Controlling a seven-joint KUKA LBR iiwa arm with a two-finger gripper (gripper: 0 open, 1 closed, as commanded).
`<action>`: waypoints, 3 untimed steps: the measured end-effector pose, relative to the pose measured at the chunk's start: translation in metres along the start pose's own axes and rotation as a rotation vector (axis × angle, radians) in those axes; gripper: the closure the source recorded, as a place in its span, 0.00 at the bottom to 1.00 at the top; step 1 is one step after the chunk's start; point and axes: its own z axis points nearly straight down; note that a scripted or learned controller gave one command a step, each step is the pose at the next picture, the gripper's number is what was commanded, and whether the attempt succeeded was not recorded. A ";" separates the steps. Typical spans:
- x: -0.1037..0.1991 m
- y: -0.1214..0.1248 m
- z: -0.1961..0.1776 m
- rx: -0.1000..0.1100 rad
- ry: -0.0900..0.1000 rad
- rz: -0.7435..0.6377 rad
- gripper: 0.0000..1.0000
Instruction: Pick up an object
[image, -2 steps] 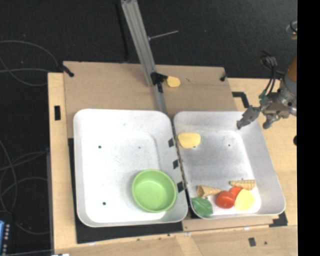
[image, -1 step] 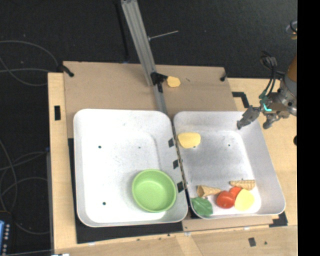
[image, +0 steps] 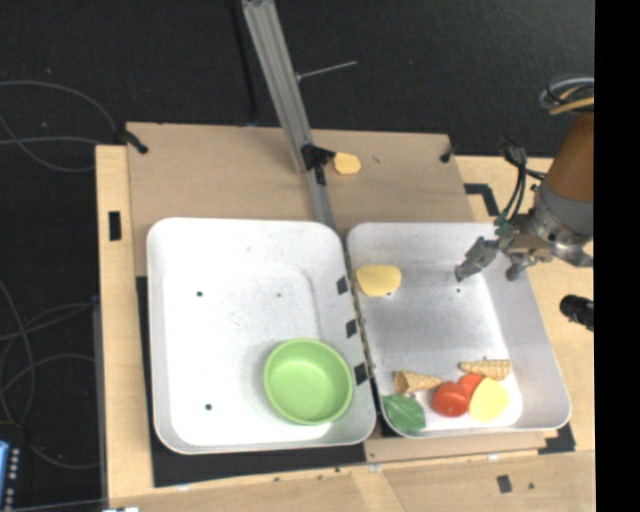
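White plastic makes up the two shallow bins on the tan tabletop (image: 400, 180), and we work down from there. Largest is the left-hand white bin (image: 230, 270), holding a round lime-green plastic bowl (image: 308, 380): light, stiff, best pinched across its rim. The right-hand white bin (image: 440, 330) holds smaller toys: a pale yellow rounded piece (image: 379, 280) near its upper left corner, then, clustered along the near edge, a yellow round fruit (image: 489, 402), a red tomato-like piece (image: 451, 398), a green leaf-shaped piece (image: 405, 411) and two tan cone-shaped pieces (image: 414, 380). We judge them light, smooth and slippery. The claw (image: 490, 258) hovers over that bin's far right side with fingers spread, empty.
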 end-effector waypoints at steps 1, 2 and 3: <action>0.004 -0.009 0.053 0.000 0.000 0.001 0.00; 0.003 -0.010 0.105 -0.002 -0.001 0.002 0.00; 0.002 -0.008 0.091 -0.011 -0.001 0.005 1.00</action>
